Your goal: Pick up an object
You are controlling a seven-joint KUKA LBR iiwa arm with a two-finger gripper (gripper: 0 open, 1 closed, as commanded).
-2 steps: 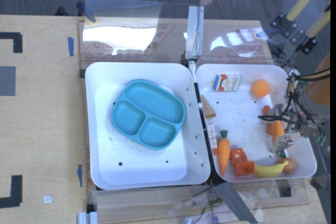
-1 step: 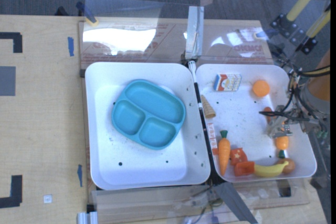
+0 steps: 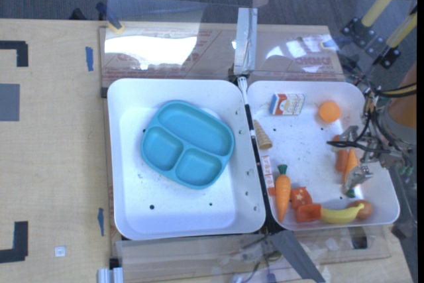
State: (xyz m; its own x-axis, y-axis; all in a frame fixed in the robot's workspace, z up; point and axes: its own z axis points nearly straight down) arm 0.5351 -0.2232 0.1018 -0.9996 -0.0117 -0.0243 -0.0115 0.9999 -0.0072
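My gripper (image 3: 354,177) hovers in the right bin (image 3: 311,142) — finger state unclear, nothing lifted yet — carrot (image 3: 282,192) untouched.

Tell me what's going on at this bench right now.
A robot arm reaches in from the right, its gripper low over the right bin, beside an orange piece of toy food. Whether it holds anything can't be made out. That bin also has a carrot, a banana, an orange ball, a small carton and a red piece. The left bin holds a blue divided plate.
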